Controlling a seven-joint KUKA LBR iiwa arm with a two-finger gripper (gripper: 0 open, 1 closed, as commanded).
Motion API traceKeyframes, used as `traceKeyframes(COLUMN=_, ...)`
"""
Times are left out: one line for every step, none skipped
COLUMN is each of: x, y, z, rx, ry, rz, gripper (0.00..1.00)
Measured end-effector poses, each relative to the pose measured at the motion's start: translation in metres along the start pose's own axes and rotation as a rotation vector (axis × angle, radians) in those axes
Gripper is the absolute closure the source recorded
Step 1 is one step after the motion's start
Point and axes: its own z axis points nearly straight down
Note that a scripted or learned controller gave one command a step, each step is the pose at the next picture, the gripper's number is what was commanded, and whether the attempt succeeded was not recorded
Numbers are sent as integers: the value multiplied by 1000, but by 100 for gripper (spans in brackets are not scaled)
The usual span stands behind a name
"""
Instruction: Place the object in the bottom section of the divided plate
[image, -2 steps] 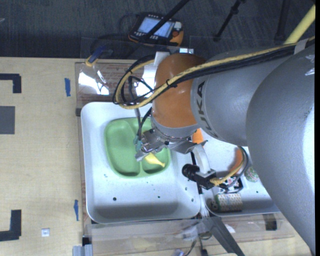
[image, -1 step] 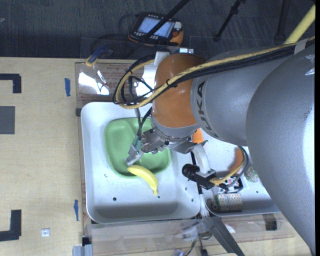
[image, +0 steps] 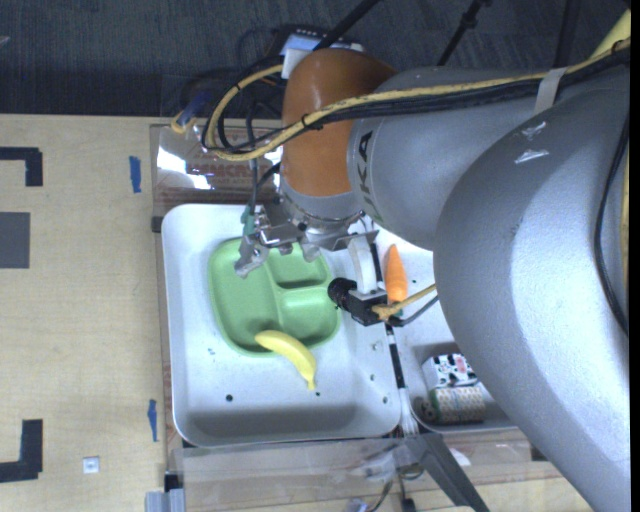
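Where the big grey arm (image: 520, 230) with its orange band reaches in from the right of the view, its gripper (image: 250, 255) hangs over the upper left part of a green plastic divided plate (image: 235, 305). That plate lies in the left shallow white bin (image: 195, 385). Whether the gripper is open or closed cannot be told from this angle (the wrist hides much of it), and nothing can be seen held in it.

The small yellow banana (image: 288, 355) lies at the plate's lower edge, as the camera sees it. Its upper end rests on the green, within or on the rim of the lowest compartment. Its pointed end reaches past the rim onto the white bin floor. It is apart from the gripper, with bare green plate between them.

In the right shallow white bin (image: 425, 335), just beyond the divider between the two bins, a slim orange carrot (image: 395, 272) stands nearly upright in the view, partly covered by the arm. Lower in the same bin sits a small white box with red and black marks (image: 455, 369), and touching it below is a pale speckled block (image: 462, 403). Both bins rest on a light wooden bench (image: 80, 300).
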Motion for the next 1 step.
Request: traceKeyframes(x=2, y=1, z=-10, rx=-2, ry=-1, rz=-4, gripper=100)
